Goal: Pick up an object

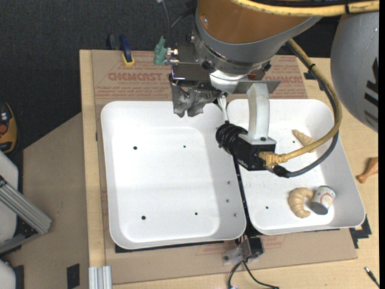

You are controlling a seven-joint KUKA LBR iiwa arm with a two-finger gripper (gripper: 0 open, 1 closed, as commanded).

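A silver slotted metal rail is lying at a slant at the lower left, off the bench. Next comes a brown cardboard sheet with red lettering, which is covering the bench top and carrying both bins. A small blue-and-yellow clamp is sitting on the sheet's far edge, near its left corner.

The left shallow white plastic bin is showing four small black dots on its floor. The grey metal end effector is hanging over this bin's far rim, close to the far right corner and just beside the divide between the two bins. From this angle it is not possible to tell whether it is open or closed. Above it, the arm's broad orange band is filling the top of the view and reaching in from the right.

The right shallow white plastic bin is holding all the pickable things, well apart from the end effector. A tan horn-shaped piece is lying towards the bin's far side, right of centre. A beige curled croissant-like object is resting near the bin's near right corner. A small white round object with a grey end is lying just to its right and touching it.

Past the right bin's outer wall, an orange-brown object is lying outside the bin; the frame edge is cutting it off, so its shape is unclear.
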